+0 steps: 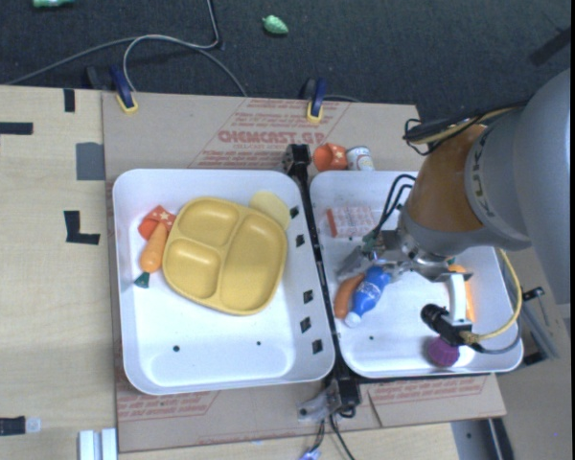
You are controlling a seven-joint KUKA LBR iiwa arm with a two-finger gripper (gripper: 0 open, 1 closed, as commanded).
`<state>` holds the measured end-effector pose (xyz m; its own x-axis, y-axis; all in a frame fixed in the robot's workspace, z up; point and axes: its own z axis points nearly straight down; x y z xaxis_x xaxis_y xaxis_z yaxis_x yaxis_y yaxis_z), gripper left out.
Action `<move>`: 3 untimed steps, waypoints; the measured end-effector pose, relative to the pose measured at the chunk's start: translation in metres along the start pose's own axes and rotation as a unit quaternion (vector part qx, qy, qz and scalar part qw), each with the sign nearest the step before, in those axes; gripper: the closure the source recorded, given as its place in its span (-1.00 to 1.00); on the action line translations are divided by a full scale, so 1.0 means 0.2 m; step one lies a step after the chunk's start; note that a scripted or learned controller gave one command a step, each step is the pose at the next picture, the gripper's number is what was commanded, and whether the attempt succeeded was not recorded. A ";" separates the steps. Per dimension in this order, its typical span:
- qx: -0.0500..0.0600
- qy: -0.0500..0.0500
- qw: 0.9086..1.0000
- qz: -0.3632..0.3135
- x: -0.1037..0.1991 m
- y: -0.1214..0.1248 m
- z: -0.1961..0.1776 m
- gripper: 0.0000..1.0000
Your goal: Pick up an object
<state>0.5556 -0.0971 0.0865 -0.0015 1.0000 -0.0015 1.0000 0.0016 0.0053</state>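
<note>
Near edge, right bin (402, 357): purple ball (444, 352) at its 5 o'clock corner, touching a black part of the arm's rig. Blue bottle (368, 293) lies tilted mid-bin, white cap toward 7 o'clock, an orange piece (345, 297) just beside it at 9 o'clock. Claw (383, 257) sits right over the bottle's upper end; cannot tell whether it is open, closed or gripping, since the wrist hides the tips. Arm (479, 190) comes in from 3 o'clock, orange band above the wrist. Red-printed paper (350, 217) lies at the bin's 11 o'clock.

Left bin (211, 357): yellow divided plate (225, 254) in the centre, carrot (151, 254) and a red piece (155, 221) touching at 9 o'clock, pale yellow thing (271, 205) at the plate's 1 o'clock, maybe tucked under it.

Far: orange ball (330, 156) and a white item (359, 159) on the counter (38, 286) past the right bin. Two green bits (275, 25) on the dark floor (383, 27) at 12 o'clock.
</note>
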 end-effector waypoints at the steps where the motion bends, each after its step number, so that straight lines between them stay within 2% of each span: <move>1: -0.001 0.000 1.000 0.000 -0.01 -0.08 0.00 -1.00; 3: 0.001 0.001 1.000 0.001 0.01 -0.09 0.00 -1.00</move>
<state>0.5381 -0.0961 0.0862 -0.0001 1.0000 -0.0004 1.0000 0.0001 0.0028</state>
